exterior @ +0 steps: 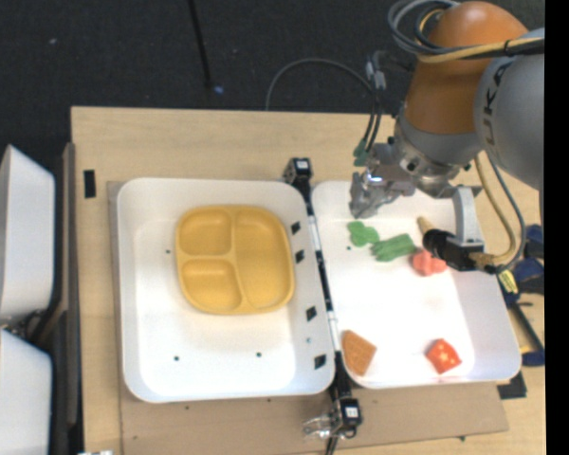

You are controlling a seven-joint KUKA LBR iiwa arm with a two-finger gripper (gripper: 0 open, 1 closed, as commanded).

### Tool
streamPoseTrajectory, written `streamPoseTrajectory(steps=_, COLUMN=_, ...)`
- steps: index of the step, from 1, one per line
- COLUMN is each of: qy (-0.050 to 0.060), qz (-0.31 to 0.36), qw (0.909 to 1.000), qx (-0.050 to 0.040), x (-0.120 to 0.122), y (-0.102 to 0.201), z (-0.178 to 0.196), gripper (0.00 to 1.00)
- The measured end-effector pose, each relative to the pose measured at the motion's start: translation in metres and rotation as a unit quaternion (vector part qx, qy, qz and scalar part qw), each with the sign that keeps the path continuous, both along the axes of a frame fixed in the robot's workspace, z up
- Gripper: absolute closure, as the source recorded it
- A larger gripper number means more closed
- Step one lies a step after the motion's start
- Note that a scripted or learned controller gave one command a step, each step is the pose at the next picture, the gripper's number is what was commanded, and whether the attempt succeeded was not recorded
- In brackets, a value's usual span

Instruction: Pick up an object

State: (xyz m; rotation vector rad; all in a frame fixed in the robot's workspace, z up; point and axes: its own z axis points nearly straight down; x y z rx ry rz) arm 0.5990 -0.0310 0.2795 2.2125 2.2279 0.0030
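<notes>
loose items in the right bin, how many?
5 visible: green piece and second green piece near the gripper, pink one, orange wedge, red block. The arm may hide more.

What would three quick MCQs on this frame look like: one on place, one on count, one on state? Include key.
1. Where is the yellow divided plate?
A. In the left bin
B. In the right bin
C. On the bare bench

2. How many compartments does the plate have?
A. Two
B. Three
C. Five

3. How does the green object stand relative to the gripper?
A. Lifted clear of the bin, between the fingers
B. Lying on the floor of the right bin, just below the gripper
C. Resting on the plate

Key:
1 A, the plate sits on the floor of the left bin.
2 B, its ridges mark off three sections.
3 B, the green object lies flat in the right bin, near the pink object, with the gripper above its upper end.
</notes>
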Motion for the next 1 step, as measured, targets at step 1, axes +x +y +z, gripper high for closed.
streamPoseTrajectory(steps=1, qy=0.0, qz=0.0, qw=1.0, qx=-0.0001, x=0.0052, y=0.0571, z=-0.002, gripper=1.0)
